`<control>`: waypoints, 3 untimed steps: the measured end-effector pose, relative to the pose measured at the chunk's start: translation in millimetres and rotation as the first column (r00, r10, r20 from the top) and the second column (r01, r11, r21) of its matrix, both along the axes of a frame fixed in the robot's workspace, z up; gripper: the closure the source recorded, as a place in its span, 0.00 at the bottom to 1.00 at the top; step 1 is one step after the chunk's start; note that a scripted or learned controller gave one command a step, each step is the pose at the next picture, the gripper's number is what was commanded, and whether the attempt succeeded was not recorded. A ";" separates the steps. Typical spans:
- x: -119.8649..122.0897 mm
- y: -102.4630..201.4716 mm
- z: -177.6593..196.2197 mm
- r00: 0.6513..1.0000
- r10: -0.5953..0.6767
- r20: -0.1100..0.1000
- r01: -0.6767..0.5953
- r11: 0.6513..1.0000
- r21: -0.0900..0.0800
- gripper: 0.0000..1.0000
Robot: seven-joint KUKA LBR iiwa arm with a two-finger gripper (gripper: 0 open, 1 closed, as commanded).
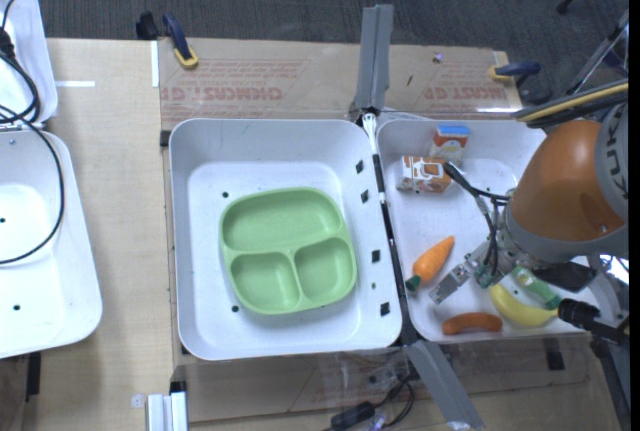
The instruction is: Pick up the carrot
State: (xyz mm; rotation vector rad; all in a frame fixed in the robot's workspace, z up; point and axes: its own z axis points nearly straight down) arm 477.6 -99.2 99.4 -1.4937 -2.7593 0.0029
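Landmark for this entry: the right bin (392, 219), the white tray on the arm's side of the bench.

The carrot (432, 260) lies on the floor of the right bin, toward its left wall and about midway along it. It is orange with a green stub at its lower-left end, and it sits tilted, tip pointing up and right. Nothing is touching it as far as the view shows.

The gripper (449, 283) hangs low in the right bin, just beside the carrot on its lower-right side, metal fingers pointing down-left. The two fingers appear slightly apart with nothing between them, though at this resolution the gap is hard to read; the carrot is clearly outside them.

The arm (563, 189), with its orange band, covers the right half of the right bin. A dark cable loops from the wrist toward the bin's middle.

Other contents of the right bin:
- a banana (520, 308), near the front wall, partly under the wrist
- a reddish sausage-shaped item (472, 323), at the front wall, just below the gripper
- a small carton (421, 175), toward the back, left of centre
- a second small box with a blue top (451, 138), at the back wall

Left of the right bin, sharing a wall with it, sits the left bin (190, 249), which holds a green divided plate (288, 250) with three compartments.
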 end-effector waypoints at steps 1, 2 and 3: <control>66.2 -6.2 -12.0 0.988 -0.157 -0.001 0.157 0.988 -0.002 0.00; 66.4 -7.2 -6.6 0.988 -0.155 -0.005 0.155 0.988 -0.003 1.00; 111.4 -0.9 -12.0 0.778 -0.628 0.000 0.628 0.778 -0.005 1.00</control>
